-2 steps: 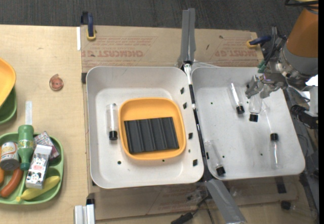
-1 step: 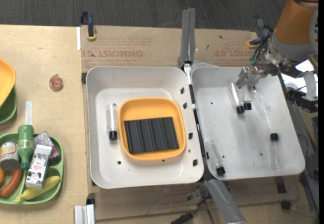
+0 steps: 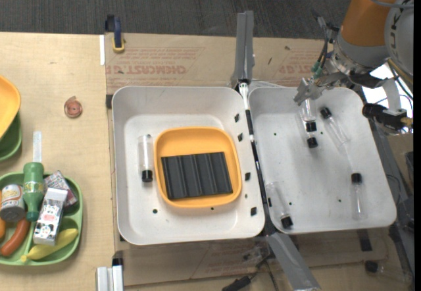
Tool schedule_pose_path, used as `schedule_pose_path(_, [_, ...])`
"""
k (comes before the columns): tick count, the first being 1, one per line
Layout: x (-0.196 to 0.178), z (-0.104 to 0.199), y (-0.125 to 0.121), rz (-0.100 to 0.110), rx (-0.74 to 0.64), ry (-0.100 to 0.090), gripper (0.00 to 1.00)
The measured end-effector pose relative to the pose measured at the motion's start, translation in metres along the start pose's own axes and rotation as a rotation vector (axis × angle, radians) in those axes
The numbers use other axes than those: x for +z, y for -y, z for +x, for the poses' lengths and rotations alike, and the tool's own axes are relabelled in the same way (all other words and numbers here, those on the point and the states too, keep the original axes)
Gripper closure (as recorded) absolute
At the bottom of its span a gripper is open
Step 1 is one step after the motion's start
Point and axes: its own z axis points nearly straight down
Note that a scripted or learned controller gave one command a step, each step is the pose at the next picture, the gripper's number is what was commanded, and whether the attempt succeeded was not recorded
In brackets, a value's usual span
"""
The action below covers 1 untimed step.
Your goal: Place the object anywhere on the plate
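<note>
An orange plate (image 3: 197, 140) lies in the left bin (image 3: 125, 112). A black ribbed rectangular block (image 3: 197, 174) rests flat on the plate, covering most of its middle. A clear tube with a black cap (image 3: 145, 158) lies on the bin floor just left of the plate. My gripper (image 3: 316, 90) hangs over the far corner of the right bin (image 3: 375, 217), well away from the plate. Directly below it are clear tubes with black caps (image 3: 310, 126).
Several more clear capped tubes are scattered in the right bin, such as one (image 3: 356, 192) at the right and one (image 3: 279, 207) near the front left. A metal divider (image 3: 245, 46) stands between the bins. A green tray of toy food (image 3: 39, 217) sits far left.
</note>
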Motion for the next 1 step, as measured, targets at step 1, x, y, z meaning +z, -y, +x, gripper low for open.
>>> schedule_pose_path(1, [-0.0114,0.0149,-0.0095,-0.001,-0.175,0.0,1.0])
